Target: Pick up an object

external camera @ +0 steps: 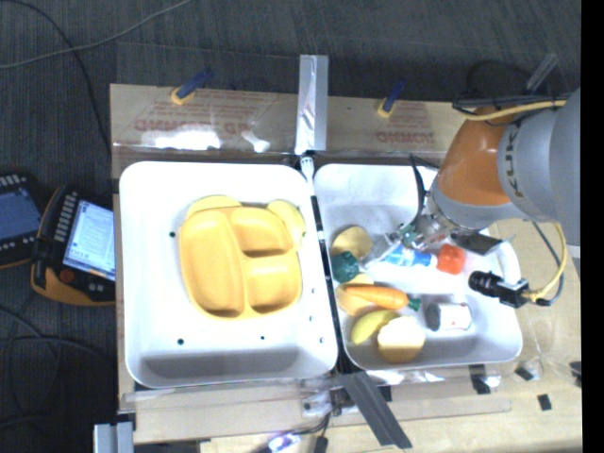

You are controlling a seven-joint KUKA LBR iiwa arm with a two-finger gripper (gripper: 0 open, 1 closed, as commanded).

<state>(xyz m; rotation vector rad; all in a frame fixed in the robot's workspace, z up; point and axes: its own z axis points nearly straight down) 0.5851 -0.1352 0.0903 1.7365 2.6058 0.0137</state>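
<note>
The right bin (377,189) holds several small things. A blue and white tube (411,257) lies in its middle, with a red block (452,260) just to its right. My gripper (415,236) hangs low over the bin, right above the tube's upper edge; the grey and orange arm (483,170) comes in from the right. An orange carrot (374,297), a yellow-green ball (352,242), a dark green piece (343,267), a yellow fruit (366,326), a pale yellow wedge (402,340) and a white and black cylinder (449,316) lie around it.
The left bin (151,253) carries a large yellow compartment tray (241,258). A handheld pendant (75,248) lies off the bench at the left. A metal divider (313,102) stands at the back between the bins.
</note>
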